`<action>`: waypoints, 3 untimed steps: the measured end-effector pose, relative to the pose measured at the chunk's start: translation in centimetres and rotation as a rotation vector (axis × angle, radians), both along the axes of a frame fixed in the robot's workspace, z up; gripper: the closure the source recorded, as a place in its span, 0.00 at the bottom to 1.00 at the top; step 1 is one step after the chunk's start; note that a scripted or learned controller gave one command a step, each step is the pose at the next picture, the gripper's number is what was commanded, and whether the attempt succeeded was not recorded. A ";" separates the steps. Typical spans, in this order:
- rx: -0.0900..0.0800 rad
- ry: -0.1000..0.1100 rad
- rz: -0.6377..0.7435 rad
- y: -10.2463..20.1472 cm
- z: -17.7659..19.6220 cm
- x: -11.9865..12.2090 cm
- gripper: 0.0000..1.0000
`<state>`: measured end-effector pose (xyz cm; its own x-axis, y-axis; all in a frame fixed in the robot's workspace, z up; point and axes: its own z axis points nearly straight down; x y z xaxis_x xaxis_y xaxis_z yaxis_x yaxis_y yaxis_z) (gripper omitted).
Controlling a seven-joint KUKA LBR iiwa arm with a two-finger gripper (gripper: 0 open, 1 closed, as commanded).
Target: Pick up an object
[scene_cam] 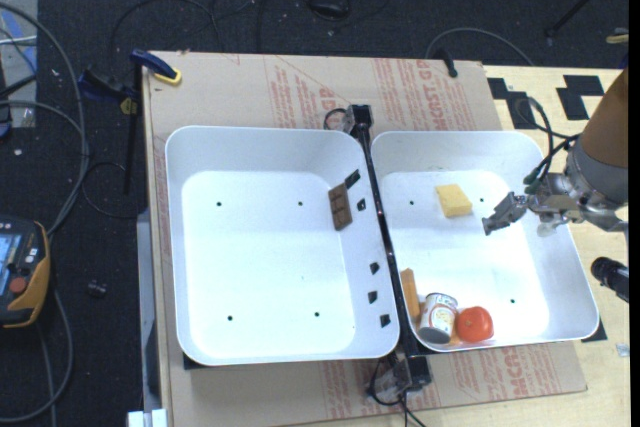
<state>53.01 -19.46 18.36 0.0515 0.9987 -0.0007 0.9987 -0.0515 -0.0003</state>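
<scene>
My gripper (522, 219) hangs over the right part of the right bin (560, 265), open, with nothing between its fingers. A dark fingertip (497, 215) points down and left toward the bin floor. A yellow sponge block (454, 200) lies just left of the gripper, apart from it. At the bin's near edge sit a red tomato-like ball (475, 323), a small can (437, 315) on its side and an orange stick (409, 292) along the left wall. A brown bar (341, 208) lies in the left bin (200, 215), by its right wall.
A dark divider rail (378, 225) with small black clips runs between the bins. The arm's grey body (605, 160) stands over the right bin's right rim. Cables lie on the bench behind the bins.
</scene>
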 end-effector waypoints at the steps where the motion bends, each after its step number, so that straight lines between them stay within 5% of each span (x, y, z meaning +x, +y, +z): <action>1: 0.001 0.000 0.051 -2.3 -0.2 -0.4 0.00; 2: 0.001 -0.001 0.052 -0.5 1.8 -3.0 0.00; 3: 0.001 -0.001 0.052 -0.6 2.7 -3.0 1.00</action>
